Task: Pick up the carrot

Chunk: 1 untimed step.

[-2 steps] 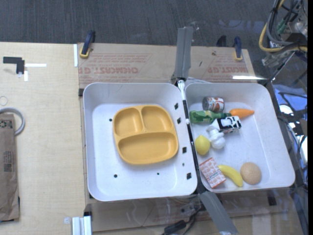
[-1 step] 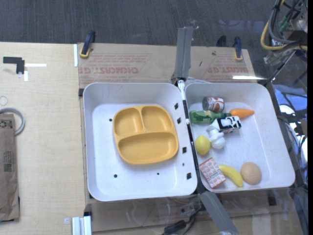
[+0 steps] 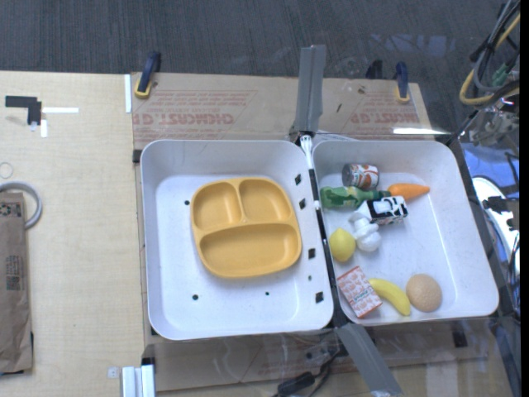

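Carrot (image 3: 408, 191): it is lying flat in the right bin (image 3: 463, 246), near the far wall, with its thin tip pointing right. This is the thing to pick up, and it is not picked up yet.

Toy car (image 3: 386, 210): it is sitting just in front of the carrot, very close or touching. I think this is making the grab tricky, because fingers coming down could bump it.

Can (image 3: 360, 175): it is lying just left of the carrot, a bit further back.

Green thing (image 3: 347, 196): it is lying left of the carrot, touching its thick end or almost. It is hard to tell what it is, maybe the carrot's leaves or another veggie.

Lemon (image 3: 342, 244), banana (image 3: 391, 295), brown ball (image 3: 424, 292) and small box (image 3: 359, 291): they are sitting well in front of the carrot, toward the near wall.

Yellow plate (image 3: 245, 227): it is resting in the left bin (image 3: 165, 246), far left of the carrot, with nothing on it.

Top of carrot: nothing is covering it, so a reach from above looks best.

Gripper: I cannot tell if its jaws are wide or squeezed.

Hard to see: the white bits under the toy car are blurry, and the cables far right of the carrot are cut off.
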Motion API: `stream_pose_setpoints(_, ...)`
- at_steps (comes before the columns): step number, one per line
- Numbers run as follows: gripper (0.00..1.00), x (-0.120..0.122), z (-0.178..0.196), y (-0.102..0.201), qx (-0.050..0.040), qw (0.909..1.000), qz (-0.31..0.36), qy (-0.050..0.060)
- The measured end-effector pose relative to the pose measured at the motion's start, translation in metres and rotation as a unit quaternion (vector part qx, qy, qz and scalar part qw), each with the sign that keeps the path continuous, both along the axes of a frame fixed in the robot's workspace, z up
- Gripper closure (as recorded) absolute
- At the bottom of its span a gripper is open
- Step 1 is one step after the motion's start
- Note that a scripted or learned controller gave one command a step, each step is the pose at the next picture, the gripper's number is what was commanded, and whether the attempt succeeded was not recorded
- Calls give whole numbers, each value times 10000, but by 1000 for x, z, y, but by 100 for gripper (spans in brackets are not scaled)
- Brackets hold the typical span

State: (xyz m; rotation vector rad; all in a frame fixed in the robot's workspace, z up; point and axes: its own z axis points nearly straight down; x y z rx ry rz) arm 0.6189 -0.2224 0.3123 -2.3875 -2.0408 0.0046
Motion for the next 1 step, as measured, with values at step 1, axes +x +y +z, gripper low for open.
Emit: stream_pose_setpoints(1, 100, -1, 6, 27, -1, 9924, -1227, 1)
